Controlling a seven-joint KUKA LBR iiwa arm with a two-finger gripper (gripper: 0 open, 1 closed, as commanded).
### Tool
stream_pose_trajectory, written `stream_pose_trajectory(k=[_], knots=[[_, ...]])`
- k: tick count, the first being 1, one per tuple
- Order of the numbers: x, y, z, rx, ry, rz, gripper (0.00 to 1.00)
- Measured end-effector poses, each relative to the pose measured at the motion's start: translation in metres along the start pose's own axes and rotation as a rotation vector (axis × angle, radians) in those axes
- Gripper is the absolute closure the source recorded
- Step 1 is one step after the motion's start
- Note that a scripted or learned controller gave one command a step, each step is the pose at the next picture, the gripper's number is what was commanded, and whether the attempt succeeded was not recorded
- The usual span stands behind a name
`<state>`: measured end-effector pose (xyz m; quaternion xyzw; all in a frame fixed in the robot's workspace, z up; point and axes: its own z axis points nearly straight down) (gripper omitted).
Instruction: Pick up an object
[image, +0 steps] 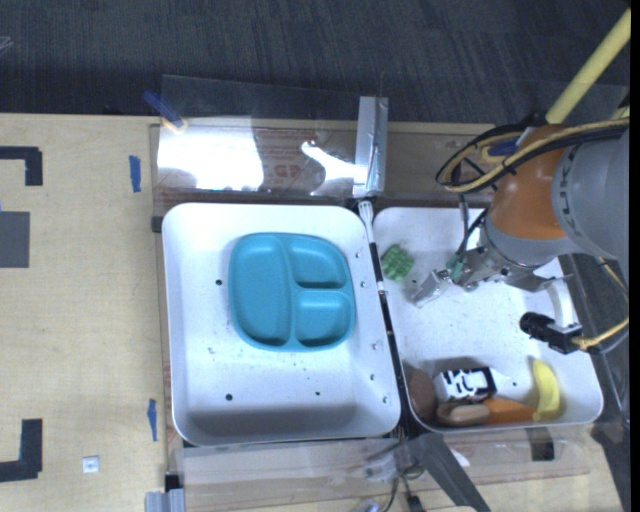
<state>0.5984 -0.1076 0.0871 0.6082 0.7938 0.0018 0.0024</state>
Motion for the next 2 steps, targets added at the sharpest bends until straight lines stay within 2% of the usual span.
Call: stream_pose_trajectory(k=[1,2], knots=[[-0.01,0.029,0.001,0.0,-0.002,0.069,0.0],[-0.09,0.049,-0.078,-0.002,-0.005,-0.212,0.0]])
